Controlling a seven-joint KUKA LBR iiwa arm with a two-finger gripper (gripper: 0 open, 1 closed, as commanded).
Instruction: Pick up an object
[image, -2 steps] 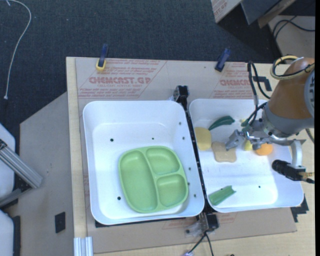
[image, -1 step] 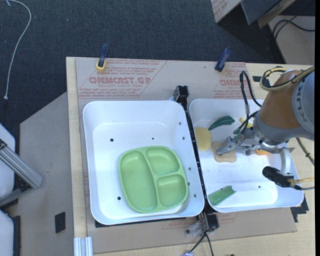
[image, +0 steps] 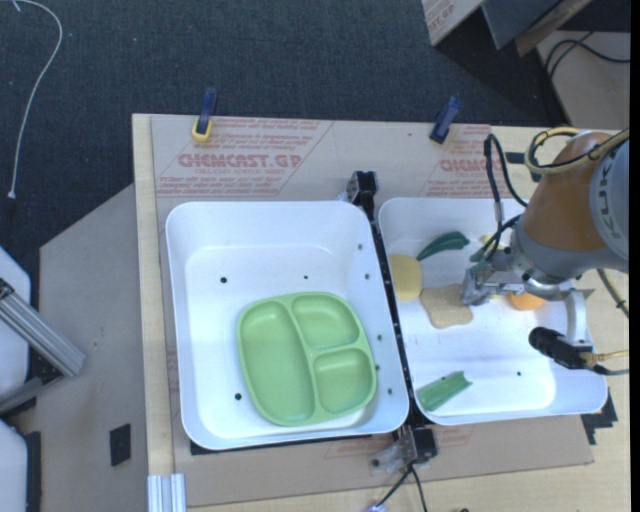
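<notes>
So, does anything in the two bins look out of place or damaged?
Nothing stands out. The green divided plate lies flat in the left bin; the small food pieces lie scattered in the right bin, near the tool.

We count two white bins, the left one (image: 190, 300) and the right one (image: 520, 395). One green divided plate (image: 300, 355) has three compartments. We see two green pieces (image: 443, 243) (image: 443, 390), one yellow piece (image: 405, 277), one tan piece (image: 447, 310), and two clamps (image: 204, 113) (image: 445, 118) on the worktop's far edge.
</notes>
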